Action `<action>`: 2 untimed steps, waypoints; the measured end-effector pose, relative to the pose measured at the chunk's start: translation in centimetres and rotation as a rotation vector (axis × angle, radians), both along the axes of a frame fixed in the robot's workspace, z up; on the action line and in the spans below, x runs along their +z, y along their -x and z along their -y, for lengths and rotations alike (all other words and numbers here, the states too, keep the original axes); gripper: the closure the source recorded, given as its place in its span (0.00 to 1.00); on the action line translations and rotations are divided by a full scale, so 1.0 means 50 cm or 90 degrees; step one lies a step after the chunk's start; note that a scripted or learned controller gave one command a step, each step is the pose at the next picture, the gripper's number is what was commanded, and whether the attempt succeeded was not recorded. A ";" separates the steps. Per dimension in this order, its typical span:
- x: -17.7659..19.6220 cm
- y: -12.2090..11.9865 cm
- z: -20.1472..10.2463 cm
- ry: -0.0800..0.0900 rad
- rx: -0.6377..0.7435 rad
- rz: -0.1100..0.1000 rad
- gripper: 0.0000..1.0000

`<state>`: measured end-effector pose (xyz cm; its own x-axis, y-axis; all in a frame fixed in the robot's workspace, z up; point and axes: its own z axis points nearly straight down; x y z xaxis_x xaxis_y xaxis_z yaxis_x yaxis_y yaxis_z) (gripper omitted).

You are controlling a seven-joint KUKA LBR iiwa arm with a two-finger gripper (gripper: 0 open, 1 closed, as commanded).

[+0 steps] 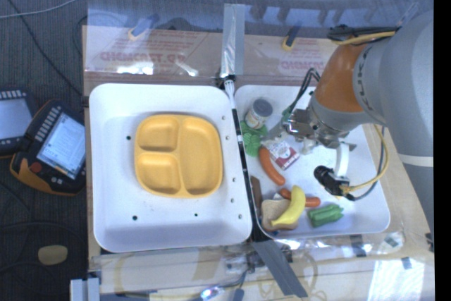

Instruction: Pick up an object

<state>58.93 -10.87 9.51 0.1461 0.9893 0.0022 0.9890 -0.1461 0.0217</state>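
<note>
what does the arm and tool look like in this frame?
Bulky grey arm with an orange band above the wrist. Below the band sits a metallic tool assembly. Black and yellow cables loop from it over the right bin.

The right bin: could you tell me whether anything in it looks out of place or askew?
Nothing looks spilled or damaged. The toy food is simply crowded along the right bin's left side: banana lying over the bread slice, green pepper beside them.
</note>
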 end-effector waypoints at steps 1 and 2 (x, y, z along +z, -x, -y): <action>0.004 0.062 -0.006 0.004 0.039 0.010 0.00; -0.010 0.119 -0.023 0.002 -0.007 -0.001 0.00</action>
